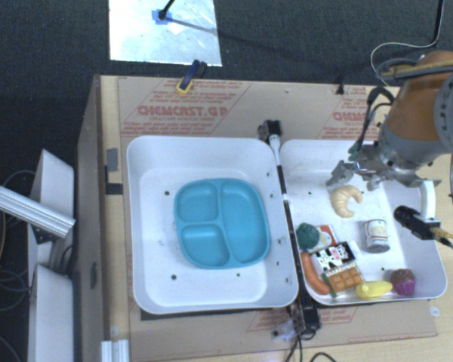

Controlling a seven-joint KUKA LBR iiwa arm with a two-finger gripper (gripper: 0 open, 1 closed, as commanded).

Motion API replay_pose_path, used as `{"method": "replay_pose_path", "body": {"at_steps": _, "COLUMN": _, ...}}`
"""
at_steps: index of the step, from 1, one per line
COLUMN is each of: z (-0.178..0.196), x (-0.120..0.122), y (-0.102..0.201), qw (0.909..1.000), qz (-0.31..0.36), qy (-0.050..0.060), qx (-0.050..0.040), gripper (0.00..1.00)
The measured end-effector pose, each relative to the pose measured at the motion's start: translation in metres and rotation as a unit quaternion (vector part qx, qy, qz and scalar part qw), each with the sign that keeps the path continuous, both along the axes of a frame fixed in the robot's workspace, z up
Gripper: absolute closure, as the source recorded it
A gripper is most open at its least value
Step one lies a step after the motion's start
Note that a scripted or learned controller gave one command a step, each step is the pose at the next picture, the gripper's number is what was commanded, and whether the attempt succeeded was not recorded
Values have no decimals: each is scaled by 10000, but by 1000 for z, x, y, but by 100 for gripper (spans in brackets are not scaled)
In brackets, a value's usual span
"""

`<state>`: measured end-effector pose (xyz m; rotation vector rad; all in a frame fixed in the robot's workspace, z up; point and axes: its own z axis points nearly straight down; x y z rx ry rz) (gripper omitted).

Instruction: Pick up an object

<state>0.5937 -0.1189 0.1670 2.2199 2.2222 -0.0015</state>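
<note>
Dark carpet is running around the bench (pixel 211 100), w/ a silver sheet (pixel 164 19) lying on the floor at far left-centre. A yellow-and-blue clip (pixel 189 77) is sitting on the bench's far edge.

Left bin (pixel 147 164) is holding a blue divided plate (pixel 221 222) approx in its middle, 3 compartments, nothing in them.

Right bin (pixel 313 161) is carrying all the pickable stuff, mostly toward the near side: green broccoli-like piece (pixel 309 235) near the divider, an orange carrot-like piece (pixel 312 272) just beside it on the near side, a black-and-white patterned block (pixel 333 256) touching a waffle-like piece (pixel 343 279), a yellow piece (pixel 374 289) along the near wall, and a purple piece (pixel 403 280) in the near-right corner. A small can (pixel 376 234) is standing upright mid-bin. A croissant (pixel 346 199) is lying farther back, apart from the pile.

Arm is reaching in from the right; gripper (pixel 357 173) is hovering just beside the croissant on its far side, looking clear of it. Jaws are looking spread open, nothing between them, though the angle is making it hard to be sure of the exact gap.

Step, as I'm reading it: approach/pre-grasp, w/ the croissant as the likely target, nothing lifted yet. Next move is calling for centring the fingers over the croissant, dropping until they're straddling its body, then closing and lifting. Risk: the curved shape is prob. going to slip or roll if the fingers are landing off-centre.
</note>
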Motion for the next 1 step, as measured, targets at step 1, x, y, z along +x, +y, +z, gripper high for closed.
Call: {"method": "replay_pose_path", "body": {"at_steps": 1, "z": -83, "x": -5, "y": -33, "qw": 10000, "qz": -4, "qy": -6, "qx": 2, "gripper": 0}}
